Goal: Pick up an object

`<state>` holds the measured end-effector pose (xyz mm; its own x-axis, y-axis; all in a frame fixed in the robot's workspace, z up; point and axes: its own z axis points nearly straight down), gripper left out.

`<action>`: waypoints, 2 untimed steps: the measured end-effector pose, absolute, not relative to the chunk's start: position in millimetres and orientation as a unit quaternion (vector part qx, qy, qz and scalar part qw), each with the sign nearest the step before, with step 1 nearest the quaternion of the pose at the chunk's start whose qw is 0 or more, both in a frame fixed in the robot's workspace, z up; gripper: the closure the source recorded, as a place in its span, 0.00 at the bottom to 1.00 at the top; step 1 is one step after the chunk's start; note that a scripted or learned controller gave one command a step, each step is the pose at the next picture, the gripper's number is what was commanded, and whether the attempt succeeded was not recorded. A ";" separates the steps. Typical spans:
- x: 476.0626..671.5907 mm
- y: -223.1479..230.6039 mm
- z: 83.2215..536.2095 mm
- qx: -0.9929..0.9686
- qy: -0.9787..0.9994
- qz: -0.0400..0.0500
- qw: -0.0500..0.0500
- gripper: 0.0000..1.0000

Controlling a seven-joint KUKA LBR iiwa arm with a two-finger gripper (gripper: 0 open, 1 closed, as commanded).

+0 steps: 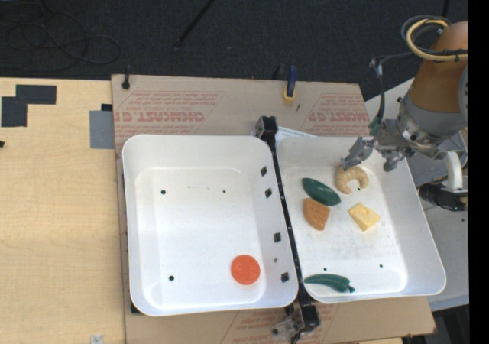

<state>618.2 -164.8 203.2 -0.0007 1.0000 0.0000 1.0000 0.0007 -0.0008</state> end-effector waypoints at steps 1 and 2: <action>576.6 -169.8 84.1 -0.707 -0.707 0.001 0.000 0.00; 532.6 -215.9 87.8 -0.708 -0.706 0.002 0.002 0.00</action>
<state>532.6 -215.9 87.8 0.0030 1.0000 -0.0006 1.0000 -0.0030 -0.0053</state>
